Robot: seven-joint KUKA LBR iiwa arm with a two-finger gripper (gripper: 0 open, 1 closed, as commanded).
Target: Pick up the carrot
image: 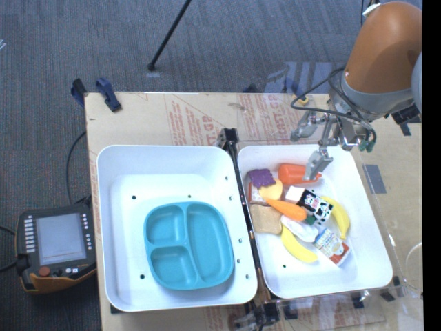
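Two shallow white bins side by side on a brown tabletop. Right bin taken as the landmark.

Inside the right bin, toward its left half: carrot, orange, lying slantwise, thick end pointing to the bin's middle, thin end toward the left wall. Resting across a slice of toast and touching a small black-and-white carton at its thick end. Just beyond the carrot, toward the bin's far wall: an orange-red block, and beside that, nearer the left wall, a purple bunch of grapes. Nearer the bin's front: two yellow bananas, one below the carrot, the other curving along the right of the carton. Between them a white and red packet.

Hand hanging over the far part of the right bin, above the orange-red block, well short of the carrot. Whether apart or together: cannot tell, since just one grey finger can be made out from this slant. Nothing seen clamped in it. Orange-banded arm rising from it past the bin's far right corner.

Left of the right bin: the other bin, carrying a teal divided plate. Further left still, off the tabletop, a handheld control pendant on the grey floor.
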